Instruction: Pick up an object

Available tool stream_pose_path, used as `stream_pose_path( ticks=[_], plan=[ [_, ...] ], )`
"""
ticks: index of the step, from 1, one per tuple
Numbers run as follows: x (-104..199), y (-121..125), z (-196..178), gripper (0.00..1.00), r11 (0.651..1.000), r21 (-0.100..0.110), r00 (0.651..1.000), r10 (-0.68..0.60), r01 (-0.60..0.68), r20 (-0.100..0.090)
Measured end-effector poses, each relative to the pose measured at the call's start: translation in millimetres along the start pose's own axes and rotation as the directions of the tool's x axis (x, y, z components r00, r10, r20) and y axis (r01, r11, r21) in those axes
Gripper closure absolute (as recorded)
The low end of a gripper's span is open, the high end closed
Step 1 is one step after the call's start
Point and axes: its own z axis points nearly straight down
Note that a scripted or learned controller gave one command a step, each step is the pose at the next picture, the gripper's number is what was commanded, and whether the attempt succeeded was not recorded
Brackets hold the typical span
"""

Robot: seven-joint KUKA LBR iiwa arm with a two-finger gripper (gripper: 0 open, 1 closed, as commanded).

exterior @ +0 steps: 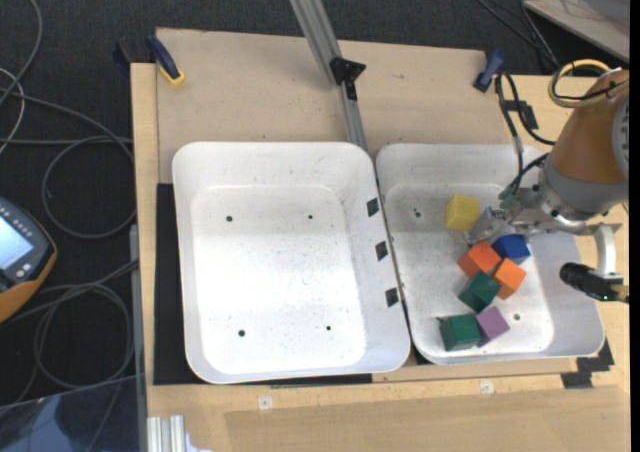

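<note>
White plastic bins sit side by side on the bench, rims touching along the middle. Every block is in the right bin (400, 240), bunched toward its right edge and near-right corner. The left bin (200, 240) only has dark specks on its floor. The yellow block (463, 212) stands apart from the others, up toward the far edge. Two orange blocks (480, 259), a blue block (512, 245) and a green block (480, 291) are packed touching each other. A second green block (460, 330) and a purple block (492, 322) lie by the near rim. The arm (590, 155) comes in over the right rim with the gripper (497, 222) low, between the yellow block and the blue/orange cluster. Can't tell from this slant whether it's spread or clamped, and nothing is visibly caught in it, so I wouldn't call this a grasp. My read: it's lined up on the cluster's far side, blue or orange the likeliest target. The tight packing is the risk, since a finger could land on a neighbour and shove the pile. Yellow looks like the cleaner pick because it's isolated.
</note>
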Motion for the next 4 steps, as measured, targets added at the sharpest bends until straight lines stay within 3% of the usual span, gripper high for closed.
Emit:
stream_pose_path(
  ticks=[1, 2, 4],
  plan=[
    [0.0, 1.9, -14.2, 1.0, 1.0, -0.008, 1.0, -0.001, 0.001, 0.001],
    [-0.3, -0.8, -58.4, 1.0, 1.0, -0.01, 1.0, -0.001, 0.001, 0.003],
    [-6.3, -0.2, -181.9, 1.0, 1.0, -0.014, 1.0, -0.001, 0.001, 0.005]
  ],
)
